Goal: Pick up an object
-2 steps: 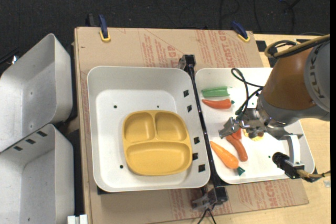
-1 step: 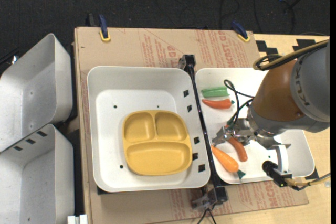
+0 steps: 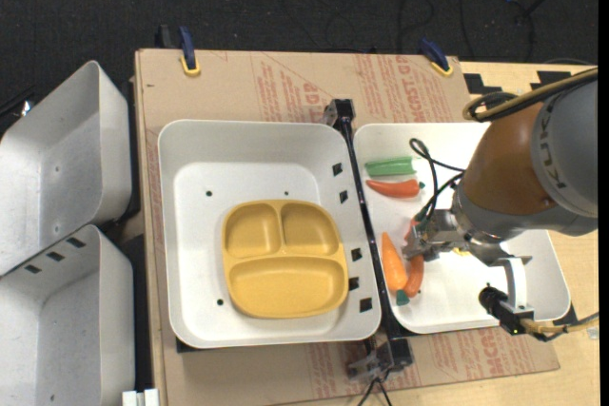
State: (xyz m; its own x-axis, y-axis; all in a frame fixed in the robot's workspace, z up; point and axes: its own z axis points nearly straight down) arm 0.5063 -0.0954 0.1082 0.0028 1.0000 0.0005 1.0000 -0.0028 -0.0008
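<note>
In the right bin, an orange carrot lies near the left wall. Beside it is a smaller red-orange vegetable with a green end. Farther back lie a green pepper and a red chili, side by side. My gripper hangs low over the bin, just above the top end of the red-orange vegetable and right of the carrot. The grey and orange arm hides the bin's right half.
The left bin holds a yellow divided plate. A black divider with clips runs between the two bins. Two more white bins stand off the bench at the left. Cables trail over the right bin near the arm.
</note>
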